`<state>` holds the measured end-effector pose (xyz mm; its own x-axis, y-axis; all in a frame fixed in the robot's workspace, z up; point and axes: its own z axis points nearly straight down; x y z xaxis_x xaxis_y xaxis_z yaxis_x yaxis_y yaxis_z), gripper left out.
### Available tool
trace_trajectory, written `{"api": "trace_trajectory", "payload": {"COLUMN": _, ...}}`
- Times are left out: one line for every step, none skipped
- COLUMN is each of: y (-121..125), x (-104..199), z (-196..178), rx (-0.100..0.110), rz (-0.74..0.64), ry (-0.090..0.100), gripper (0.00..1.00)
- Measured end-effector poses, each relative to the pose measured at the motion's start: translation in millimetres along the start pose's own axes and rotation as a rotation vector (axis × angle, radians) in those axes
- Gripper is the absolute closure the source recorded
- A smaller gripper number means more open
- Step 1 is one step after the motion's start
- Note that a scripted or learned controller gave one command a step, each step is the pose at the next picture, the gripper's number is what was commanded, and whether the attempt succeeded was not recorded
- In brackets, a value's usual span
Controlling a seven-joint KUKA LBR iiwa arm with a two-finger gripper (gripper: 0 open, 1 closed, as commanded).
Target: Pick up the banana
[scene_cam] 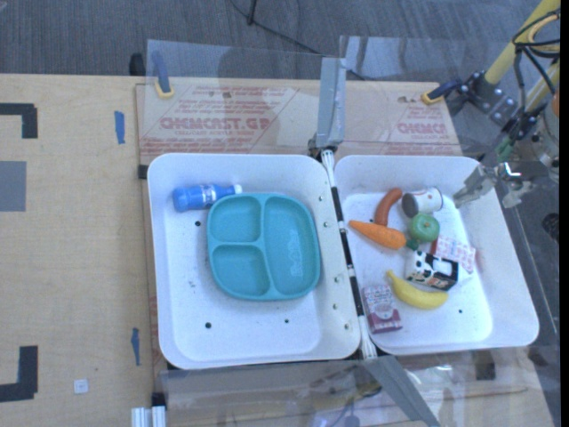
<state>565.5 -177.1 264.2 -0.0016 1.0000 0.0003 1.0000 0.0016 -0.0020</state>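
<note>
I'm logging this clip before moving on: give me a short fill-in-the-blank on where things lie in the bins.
1. The banana lies in the ____ bin of the camera view.
2. The compartment plate in the other bin is ____ in colour.
3. Next to the plate's upper left edge lies a blue ____.
4. The gripper is at the right bin's upper right edge, ____ the banana.

Missing words: right; teal; bottle; apart from
</note>
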Motion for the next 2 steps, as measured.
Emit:
{"api": "trace_trajectory", "payload": {"y": 57.2, "x": 14.8, "z": -12.7, "rx": -0.003, "rz": 0.025, "ry": -0.002, "gripper": 0.0}}
{"api": "trace_trajectory", "payload": {"y": 3.8, "x": 13.5, "z": 69.2, "rx": 0.0, "rz": -0.207, "ry": 0.0, "gripper": 0.0}}
